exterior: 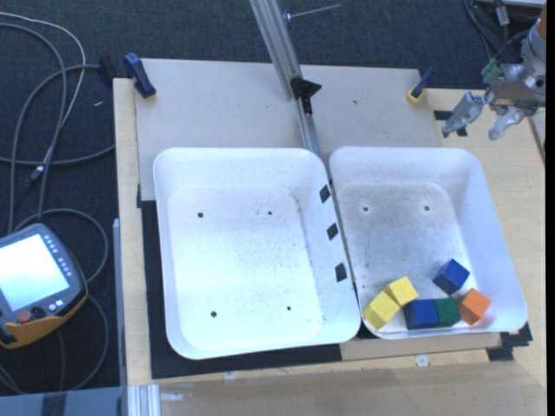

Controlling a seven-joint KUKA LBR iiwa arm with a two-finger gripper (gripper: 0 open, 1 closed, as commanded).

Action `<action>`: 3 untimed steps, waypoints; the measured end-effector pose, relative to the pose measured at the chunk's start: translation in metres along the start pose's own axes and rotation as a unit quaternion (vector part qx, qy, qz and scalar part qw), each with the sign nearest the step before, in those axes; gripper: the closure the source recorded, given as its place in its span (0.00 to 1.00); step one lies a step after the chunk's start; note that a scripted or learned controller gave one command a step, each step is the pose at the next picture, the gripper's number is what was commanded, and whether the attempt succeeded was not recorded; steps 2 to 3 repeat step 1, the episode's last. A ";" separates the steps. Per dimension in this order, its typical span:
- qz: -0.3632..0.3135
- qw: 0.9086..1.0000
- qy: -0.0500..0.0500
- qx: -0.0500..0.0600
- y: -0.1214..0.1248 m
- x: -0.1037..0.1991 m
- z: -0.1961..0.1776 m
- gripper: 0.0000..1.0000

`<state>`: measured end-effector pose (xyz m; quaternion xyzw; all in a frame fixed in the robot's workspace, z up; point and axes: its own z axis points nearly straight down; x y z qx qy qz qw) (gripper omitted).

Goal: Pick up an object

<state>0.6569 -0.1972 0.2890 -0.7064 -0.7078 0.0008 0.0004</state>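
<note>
Six blocks crowd the right bin's near edge, touching. Gripper hangs spread and holding nothing beyond that bin's far right corner. Best bet: the blue block, freest, approached straight down.

a: where are the blocks?
b: in the right bin, bunched at its near edge.
a: and the gripper?
b: behind that bin, at the far right corner.
</note>
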 end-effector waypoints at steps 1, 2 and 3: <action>0.002 1.000 0.002 0.004 -0.068 -0.020 0.194 0.00; 0.002 1.000 0.002 0.004 -0.068 -0.020 0.194 0.00; 0.002 1.000 0.002 0.004 -0.068 -0.020 0.194 0.00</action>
